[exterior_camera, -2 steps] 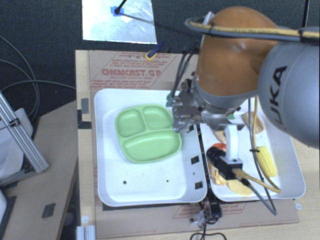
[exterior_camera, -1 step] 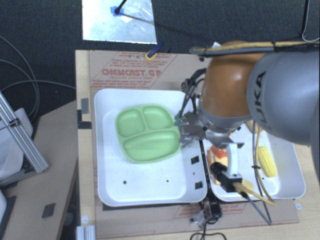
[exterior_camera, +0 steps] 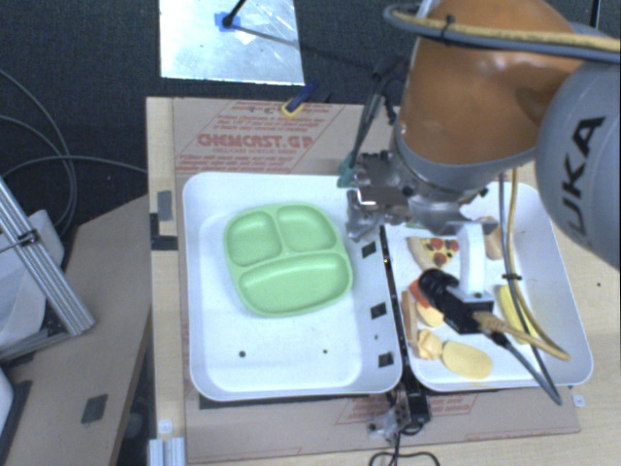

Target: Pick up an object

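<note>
My gripper hangs over the divide between the two bins, near their far end, just right of the green plate. The green three-part plate lies in the left bin. In the right bin lie a toy pizza slice, a yellow oval piece and tan and orange food pieces. A pale brown piece peeks out under the arm. I see nothing held between the gripper's tips, which the wrist partly hides.
The big grey and orange arm covers the far part of the right bin. A cardboard sheet lies under the bins. A shiny square plate sits beyond them. Cables and a metal frame stand at the left.
</note>
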`<state>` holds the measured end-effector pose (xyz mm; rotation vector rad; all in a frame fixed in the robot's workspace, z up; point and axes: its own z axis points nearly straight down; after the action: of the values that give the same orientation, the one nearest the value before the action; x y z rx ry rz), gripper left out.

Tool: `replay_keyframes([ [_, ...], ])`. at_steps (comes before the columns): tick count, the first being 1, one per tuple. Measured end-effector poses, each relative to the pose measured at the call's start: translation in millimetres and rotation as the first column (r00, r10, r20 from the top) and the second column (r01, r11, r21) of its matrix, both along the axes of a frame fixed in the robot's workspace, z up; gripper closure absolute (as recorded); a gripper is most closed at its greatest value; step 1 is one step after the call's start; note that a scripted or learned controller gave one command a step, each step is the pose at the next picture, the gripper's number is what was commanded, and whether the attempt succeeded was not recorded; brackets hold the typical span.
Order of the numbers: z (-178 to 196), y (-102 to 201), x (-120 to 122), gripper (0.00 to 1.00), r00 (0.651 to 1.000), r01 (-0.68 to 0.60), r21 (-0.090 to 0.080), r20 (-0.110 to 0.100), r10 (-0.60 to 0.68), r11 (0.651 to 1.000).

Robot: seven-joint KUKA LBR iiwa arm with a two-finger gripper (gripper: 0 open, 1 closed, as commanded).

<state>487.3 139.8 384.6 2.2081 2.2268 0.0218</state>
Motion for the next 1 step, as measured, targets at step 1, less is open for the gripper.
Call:
replay_keyframes([
  [1, 4.7, 40.2, 6.5, 1.0, 1.0, 0.002, -0.004, -0.01, -0.002, 1.0],
])
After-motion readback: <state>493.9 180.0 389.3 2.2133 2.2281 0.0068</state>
